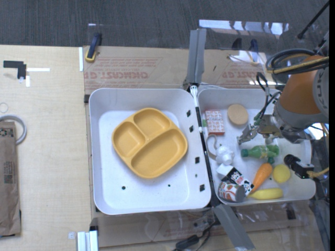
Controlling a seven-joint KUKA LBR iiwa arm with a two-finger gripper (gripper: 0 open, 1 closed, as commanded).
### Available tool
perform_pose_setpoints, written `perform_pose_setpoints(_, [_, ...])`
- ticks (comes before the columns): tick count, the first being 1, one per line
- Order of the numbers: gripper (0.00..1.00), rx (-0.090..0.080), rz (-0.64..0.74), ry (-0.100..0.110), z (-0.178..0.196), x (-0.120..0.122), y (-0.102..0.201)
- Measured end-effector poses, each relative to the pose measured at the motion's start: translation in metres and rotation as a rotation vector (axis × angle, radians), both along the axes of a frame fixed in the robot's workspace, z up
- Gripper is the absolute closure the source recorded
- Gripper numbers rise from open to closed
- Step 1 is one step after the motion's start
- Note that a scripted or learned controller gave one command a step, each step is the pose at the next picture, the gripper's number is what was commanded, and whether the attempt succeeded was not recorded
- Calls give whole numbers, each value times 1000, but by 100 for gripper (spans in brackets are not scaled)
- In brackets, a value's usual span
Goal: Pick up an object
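Gripper (250,133) fingers hang spread over the right bin (306,195), pinching nothing, just above a green toy bottle (260,151) beside a carrot (262,175) and lemon (281,173).

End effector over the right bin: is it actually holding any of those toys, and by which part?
Nothing is held. The end effector hangs open above the right bin, just above the green toy, with nothing between its fingers.

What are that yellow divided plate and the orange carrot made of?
The yellow three-compartment plate looks like moulded plastic: one even colour, smooth rounded rims, a soft matte sheen. The orange carrot with a green top is probably a plastic toy, uniformly bright and smooth, though too small to be sure.
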State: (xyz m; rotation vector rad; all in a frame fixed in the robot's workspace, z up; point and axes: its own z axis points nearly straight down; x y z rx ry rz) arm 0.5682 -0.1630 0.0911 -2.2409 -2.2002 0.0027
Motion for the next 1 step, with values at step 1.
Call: perform_pose_setpoints(1, [0, 1, 88, 0, 0, -47, -2])
